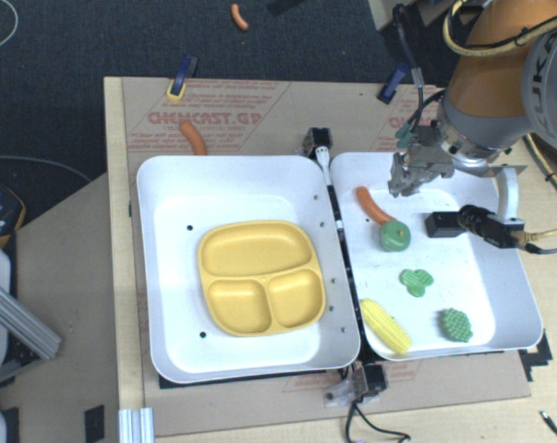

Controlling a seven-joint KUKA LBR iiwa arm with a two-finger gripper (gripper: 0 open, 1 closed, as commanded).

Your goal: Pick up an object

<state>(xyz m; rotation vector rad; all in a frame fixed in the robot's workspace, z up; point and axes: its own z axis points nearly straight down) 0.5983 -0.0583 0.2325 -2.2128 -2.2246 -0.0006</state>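
Corn (385,327) lies nearest; "CHEMCAST GP" printed on board (213,109); my gripper (405,185) above carrot (374,206), finger state indiscernible.

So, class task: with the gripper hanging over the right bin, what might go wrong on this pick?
1. The gripper sits just above the orange sausage, which nearly touches the green apple. Coming down, it may nudge one into the other instead of gripping.
2. The sausage is thin and lies near the bin wall, so it could roll or slide away.
3. The round apple may slip out of a pinch.
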